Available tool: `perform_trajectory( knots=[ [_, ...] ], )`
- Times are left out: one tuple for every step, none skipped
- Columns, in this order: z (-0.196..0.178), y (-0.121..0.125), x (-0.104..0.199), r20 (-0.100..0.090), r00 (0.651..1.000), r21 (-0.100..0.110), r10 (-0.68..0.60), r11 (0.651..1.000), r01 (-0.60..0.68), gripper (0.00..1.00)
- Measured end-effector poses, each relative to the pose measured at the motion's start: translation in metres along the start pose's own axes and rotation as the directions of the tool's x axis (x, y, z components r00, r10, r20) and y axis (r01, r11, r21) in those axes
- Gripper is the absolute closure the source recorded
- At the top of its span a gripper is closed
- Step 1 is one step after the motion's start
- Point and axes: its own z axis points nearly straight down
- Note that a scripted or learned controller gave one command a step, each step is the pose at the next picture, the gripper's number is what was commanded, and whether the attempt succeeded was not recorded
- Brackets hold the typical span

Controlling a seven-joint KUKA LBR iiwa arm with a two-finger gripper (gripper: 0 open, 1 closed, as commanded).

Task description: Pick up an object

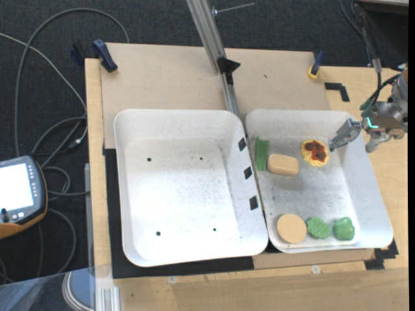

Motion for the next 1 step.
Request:
perform_trajectory(
  knots=[
    [-0.0018,0.0006,0.0,0.001,1.0,-0.004,-0.001,1.0,0.001,0.0]
  ],
)
